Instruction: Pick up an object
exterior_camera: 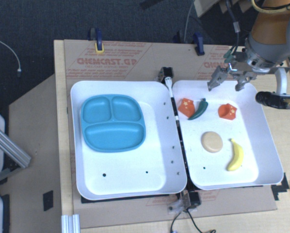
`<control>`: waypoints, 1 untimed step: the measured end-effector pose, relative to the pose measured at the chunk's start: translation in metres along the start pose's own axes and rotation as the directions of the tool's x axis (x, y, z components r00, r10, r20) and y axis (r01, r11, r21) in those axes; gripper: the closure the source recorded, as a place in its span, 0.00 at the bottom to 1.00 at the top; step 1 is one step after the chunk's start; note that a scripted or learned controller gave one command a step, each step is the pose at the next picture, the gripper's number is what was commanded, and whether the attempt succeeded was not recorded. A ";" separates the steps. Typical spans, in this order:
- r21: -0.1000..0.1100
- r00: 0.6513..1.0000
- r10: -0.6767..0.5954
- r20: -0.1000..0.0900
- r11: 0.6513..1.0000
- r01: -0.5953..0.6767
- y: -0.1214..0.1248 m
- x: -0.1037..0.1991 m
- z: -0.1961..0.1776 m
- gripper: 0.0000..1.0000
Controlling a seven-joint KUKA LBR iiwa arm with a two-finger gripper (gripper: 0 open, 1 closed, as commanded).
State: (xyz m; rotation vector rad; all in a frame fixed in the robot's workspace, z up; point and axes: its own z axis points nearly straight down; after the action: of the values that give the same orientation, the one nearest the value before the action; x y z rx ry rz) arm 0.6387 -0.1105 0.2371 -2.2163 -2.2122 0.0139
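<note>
While our end effector (227, 80) hangs spread open and empty over the right bin's (266, 130) far edge, nothing is picked yet. Just below it lies the red piece (227, 111); descent, grasp and lift remain.

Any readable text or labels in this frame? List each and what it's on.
"CHEMCAST GP": red print on the brown board under the bins, above the left bin; last letters uncertain.
A second red print of the same kind on the board above the right bin, partly hidden by the gripper: too cut off to read.
Smaller red line beneath the first print: too blurred to read.
No text on the blue tray or the food items.
</note>
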 end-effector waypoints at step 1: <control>-0.014 1.000 -0.002 0.001 1.000 0.002 0.002 0.000 -0.009 0.00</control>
State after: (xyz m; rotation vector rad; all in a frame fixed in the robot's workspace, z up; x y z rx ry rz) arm 0.6407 -0.1101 0.2461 -2.2214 -2.2223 -0.0006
